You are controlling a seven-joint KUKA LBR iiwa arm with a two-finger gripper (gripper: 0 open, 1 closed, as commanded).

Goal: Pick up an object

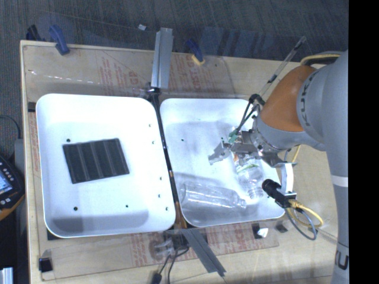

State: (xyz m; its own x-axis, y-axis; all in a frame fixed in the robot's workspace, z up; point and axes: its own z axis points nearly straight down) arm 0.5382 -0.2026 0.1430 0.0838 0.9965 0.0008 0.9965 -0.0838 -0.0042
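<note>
Bottles (210, 195), two; bins (95, 108), two

Pale tabletop (89, 70) fills the frame, carrying two white bins: left bin (53, 108) and right bin (195, 114), touching at centre.

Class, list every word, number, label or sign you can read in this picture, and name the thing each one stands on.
No text here reads with certainty.
Faint red printing on the clear plastic sheet over the wooden bench: too washed out to read.
Raised lettering on the grey arm casing beside its orange band: too blurred to quote.
Screen of the black handheld device at the left edge: too small to read.
</note>
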